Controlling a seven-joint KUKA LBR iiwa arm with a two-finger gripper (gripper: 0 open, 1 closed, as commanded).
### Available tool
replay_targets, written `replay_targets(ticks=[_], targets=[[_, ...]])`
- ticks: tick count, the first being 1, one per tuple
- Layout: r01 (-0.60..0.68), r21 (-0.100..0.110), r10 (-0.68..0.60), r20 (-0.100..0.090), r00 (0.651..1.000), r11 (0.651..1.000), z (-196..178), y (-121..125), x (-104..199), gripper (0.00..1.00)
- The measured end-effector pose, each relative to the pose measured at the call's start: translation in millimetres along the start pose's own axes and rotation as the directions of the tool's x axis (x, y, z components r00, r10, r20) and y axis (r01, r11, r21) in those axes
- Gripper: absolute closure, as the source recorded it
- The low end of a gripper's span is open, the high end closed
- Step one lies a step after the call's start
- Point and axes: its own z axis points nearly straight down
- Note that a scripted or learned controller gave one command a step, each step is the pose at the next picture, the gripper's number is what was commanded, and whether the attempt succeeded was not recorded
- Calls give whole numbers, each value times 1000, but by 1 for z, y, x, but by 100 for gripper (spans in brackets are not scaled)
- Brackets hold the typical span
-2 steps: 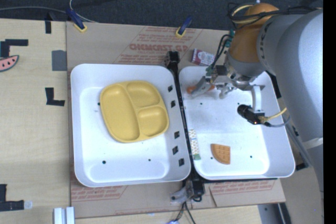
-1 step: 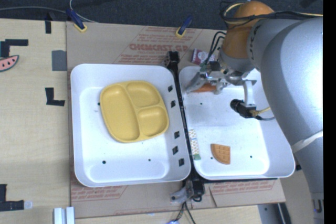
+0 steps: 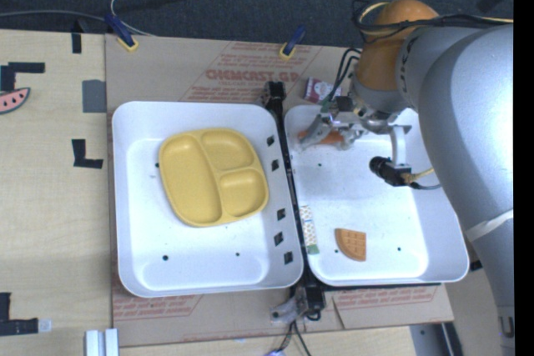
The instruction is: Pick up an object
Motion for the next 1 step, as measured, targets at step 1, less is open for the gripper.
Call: replay_targets(ticks=[1], targets=[[-2,-10,2,-3,1000,1000,-90,-57,22,100]])
